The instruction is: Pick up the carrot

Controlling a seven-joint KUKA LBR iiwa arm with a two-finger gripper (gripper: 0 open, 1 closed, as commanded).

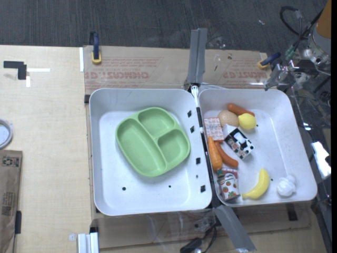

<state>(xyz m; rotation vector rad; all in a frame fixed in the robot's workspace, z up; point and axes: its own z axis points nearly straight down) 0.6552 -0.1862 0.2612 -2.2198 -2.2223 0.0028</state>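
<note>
- Orange in colour, the carrot (214,153) is seen lying in the right bin (295,115), close to that bin's left wall, with its length running roughly from the far side toward the near side.
- Just to the right of the carrot a second slim orange-red piece (227,158) is laid at a slant, touching or nearly touching it.
- A small pink patterned packet (212,126) is placed at the carrot's far end, and a red-and-white can (228,187) at its near end.
- A black-and-white block (238,142), a lemon (247,122), a pale rounded item (227,118) and a sausage-like piece (240,109) are grouped further back in the same bin.
- A banana (257,185) and a white ball-shaped thing (286,186) are found near the bin's near right corner.
- A green three-compartment plate (152,140) is set in the left bin (105,194).
- Both bins are carried by the desk (42,115).
- The tool (279,78) is seen at the upper right, beyond the right bin's far rim and well apart from the carrot; whether it is apart or together cannot be told.
</note>
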